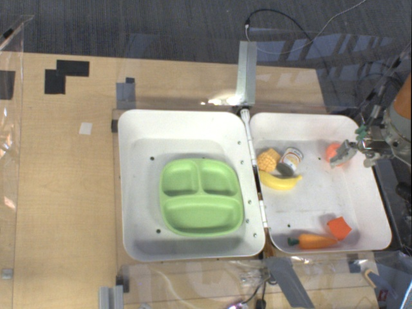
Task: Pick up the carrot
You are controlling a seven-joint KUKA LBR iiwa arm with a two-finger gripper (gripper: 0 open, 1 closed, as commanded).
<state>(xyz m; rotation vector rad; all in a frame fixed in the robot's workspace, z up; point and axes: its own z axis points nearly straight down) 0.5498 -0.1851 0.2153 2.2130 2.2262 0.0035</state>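
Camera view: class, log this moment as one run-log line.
task: pick up carrot | carrot: lying at right bin front edge | tool: over bin's far right, away from carrot | status: not picked

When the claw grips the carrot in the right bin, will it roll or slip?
The carrot looks round and tapered, so it may roll if nudged sideways. Its surface seems smooth like a plastic toy, so it could slip. It lies by the bin's near wall, beside an orange block, leaving little room.

The carrot (315, 241) is orange with a green stem end. It lies flat along the right bin's (322, 192) near edge.
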